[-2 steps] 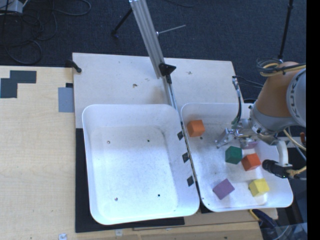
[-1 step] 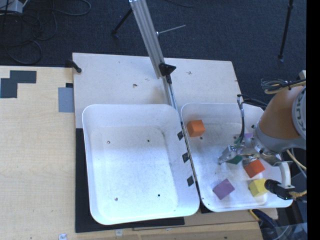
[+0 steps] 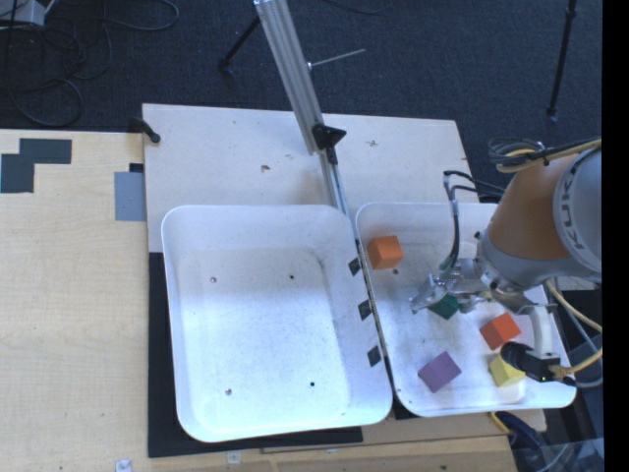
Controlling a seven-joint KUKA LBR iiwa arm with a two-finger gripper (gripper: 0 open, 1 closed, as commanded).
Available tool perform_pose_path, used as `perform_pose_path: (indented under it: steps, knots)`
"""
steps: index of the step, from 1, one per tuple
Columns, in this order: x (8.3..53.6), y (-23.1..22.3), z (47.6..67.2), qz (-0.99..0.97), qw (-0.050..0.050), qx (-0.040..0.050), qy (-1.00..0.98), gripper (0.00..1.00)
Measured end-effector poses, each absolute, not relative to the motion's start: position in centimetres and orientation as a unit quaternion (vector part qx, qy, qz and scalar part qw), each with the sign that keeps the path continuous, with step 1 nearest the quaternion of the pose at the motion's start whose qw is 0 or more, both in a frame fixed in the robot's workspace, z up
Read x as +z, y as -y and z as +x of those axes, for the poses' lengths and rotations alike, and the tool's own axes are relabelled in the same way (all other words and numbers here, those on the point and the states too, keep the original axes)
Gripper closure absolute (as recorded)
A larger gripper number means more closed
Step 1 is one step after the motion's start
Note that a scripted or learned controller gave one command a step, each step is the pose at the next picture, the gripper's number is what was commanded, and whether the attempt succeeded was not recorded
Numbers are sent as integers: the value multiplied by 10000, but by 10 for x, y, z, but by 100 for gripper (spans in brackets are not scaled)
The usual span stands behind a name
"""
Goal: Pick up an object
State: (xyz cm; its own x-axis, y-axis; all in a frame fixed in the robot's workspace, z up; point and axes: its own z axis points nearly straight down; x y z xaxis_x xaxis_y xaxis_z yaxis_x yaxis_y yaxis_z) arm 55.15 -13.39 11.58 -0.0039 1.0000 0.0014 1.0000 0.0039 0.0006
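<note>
Gripper (image 3: pixel 439 296) low in the right bin (image 3: pixel 413 401), touching a green block (image 3: pixel 447 308) at its fingertips, finger spread indiscernible; orange cube (image 3: pixel 384 252) apart to the upper left, purple block (image 3: pixel 439 371) below.

You see the hand (image 3: pixel 439 298) low inside the right bin (image 3: pixel 413 226), its metal fingers at the green block (image 3: pixel 445 308); whether they grip it is unclear. From the green block: the orange block (image 3: pixel 384 252) lies up-left near the bin's divider edge, the red-orange block (image 3: pixel 499 329) just to the right, the purple block (image 3: pixel 438 371) below, and the yellow block (image 3: pixel 505 371) down-right. The left bin (image 3: pixel 187 264) sits beside it on the desk (image 3: pixel 69 293).
</note>
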Motion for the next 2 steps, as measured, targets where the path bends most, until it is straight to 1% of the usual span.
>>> perform_pose_path:
  steps: [1, 2]
  knots:
    - [110, 176, 596, -7073, -10, 1, 7069, 0]
    - [131, 175, 600, -7067, -1, -1, 7075, 0]
